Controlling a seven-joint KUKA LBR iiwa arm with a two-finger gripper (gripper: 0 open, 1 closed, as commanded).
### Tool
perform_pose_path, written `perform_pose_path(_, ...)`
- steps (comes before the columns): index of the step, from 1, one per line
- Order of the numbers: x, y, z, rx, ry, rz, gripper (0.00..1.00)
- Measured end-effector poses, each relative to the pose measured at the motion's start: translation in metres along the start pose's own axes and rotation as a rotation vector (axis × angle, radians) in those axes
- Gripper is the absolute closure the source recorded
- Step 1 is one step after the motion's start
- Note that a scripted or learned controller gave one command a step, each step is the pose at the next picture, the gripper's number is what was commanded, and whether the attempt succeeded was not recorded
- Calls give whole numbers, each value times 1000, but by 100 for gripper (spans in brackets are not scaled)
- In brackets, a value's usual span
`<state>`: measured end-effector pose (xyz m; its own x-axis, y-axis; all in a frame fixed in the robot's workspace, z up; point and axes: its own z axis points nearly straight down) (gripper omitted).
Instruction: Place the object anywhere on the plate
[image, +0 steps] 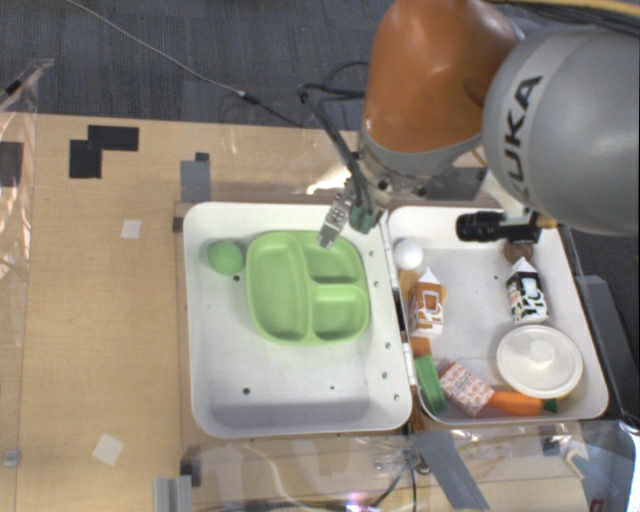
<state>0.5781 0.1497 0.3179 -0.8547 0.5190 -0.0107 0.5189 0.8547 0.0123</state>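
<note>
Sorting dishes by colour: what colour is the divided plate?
Light green plate, clear in the camera view.

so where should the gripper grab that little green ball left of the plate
Grip the green ball across its middle, coming straight down. It looks round, so any finger angle works, but it sits close beside the plate rim, so close the fingers along that rim, not across it.

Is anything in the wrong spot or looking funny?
Nothing looks spilled or broken. One small thing: the green ball sits in the left bin beside the green plate, touching its left edge, not on it.
</note>
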Motion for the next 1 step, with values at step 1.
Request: perform_pose_path(1,72,48,50,9,11,44,100)
